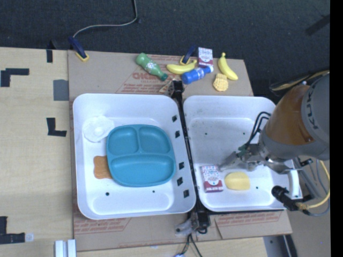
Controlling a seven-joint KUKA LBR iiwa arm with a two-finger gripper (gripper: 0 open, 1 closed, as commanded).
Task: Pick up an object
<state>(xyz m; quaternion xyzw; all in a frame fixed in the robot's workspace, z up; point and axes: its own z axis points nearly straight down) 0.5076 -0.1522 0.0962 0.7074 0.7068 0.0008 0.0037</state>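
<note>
In the right bin lie a small red and white carton and a yellow lemon-like piece, both near the front wall. My gripper reaches in from the right and hangs just above and between them, close over the yellow piece's far edge. Nothing shows between its fingers. The left bin holds a blue divided plate, a clear round lid or cup and an orange flat piece partly tucked under the plate.
Behind the bins on the cardboard lie a green bottle, two bananas, a blue bottle, a small carton and a yellow corn-like piece. A black divider clip sits between the bins.
</note>
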